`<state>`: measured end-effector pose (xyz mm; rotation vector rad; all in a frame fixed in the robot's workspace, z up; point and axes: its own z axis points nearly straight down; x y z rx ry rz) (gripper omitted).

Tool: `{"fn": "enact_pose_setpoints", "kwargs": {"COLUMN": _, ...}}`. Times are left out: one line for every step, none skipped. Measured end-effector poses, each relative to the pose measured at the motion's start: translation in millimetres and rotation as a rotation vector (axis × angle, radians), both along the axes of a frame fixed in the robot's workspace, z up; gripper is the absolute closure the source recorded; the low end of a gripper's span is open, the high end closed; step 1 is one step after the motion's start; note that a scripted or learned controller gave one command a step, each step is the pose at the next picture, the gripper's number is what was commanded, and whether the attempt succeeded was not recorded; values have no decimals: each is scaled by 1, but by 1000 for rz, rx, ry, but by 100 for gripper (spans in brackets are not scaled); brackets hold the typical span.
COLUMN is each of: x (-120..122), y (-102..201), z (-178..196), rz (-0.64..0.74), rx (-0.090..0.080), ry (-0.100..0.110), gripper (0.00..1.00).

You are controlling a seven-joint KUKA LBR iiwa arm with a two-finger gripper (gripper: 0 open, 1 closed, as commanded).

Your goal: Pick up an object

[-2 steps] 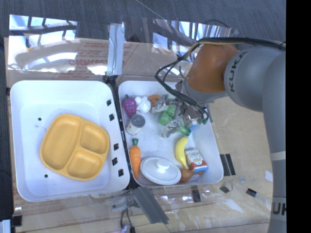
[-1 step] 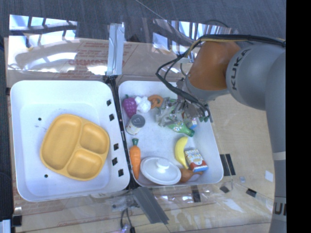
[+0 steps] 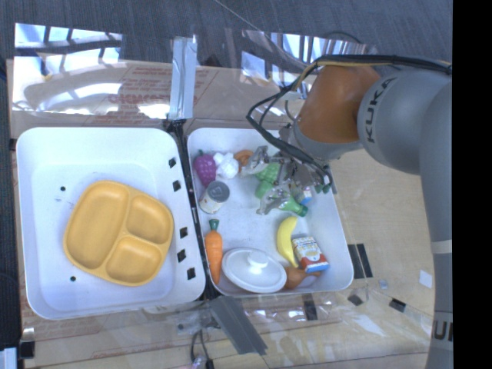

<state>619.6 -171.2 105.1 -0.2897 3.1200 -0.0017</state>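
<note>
Grey metal tool sits low in the right bin, among the upper cluster of items; whether it is released or clenched cannot be told from this angle. A green object lies directly at it, touching or nearly so, but nothing can be confirmed as grasped. Judgement: the pick is at the reach stage, with grasp and lift outstanding.

Around the tool: a purple vegetable and a white garlic bulb to its left, a small jar below those, a banana and a small carton just beneath, a white lidded bowl and a carrot along the near edge.

The left bin holds a yellow divided tray. Both bins rest on a bench with cardboard behind and dark carpet beyond.
</note>
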Motion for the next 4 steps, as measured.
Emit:
{"fn": "enact_pose_setpoints", "kwargs": {"x": -6, "y": 28, "z": -13, "rz": -19, "rx": 1, "ry": 8, "gripper": 0}}
{"fn": "enact_pose_setpoints", "kwargs": {"x": -29, "y": -40, "z": 25, "rz": 104, "rx": -2, "ry": 4, "gripper": 0}}
{"fn": "enact_pose_setpoints", "kwargs": {"x": -84, "y": -31, "z": -13, "rz": 86, "rx": 1, "ry": 6, "gripper": 0}}
{"fn": "enact_pose_setpoints", "kwargs": {"x": -81, "y": -29, "z": -1, "rz": 94, "rx": -1, "ry": 1, "gripper": 100}}
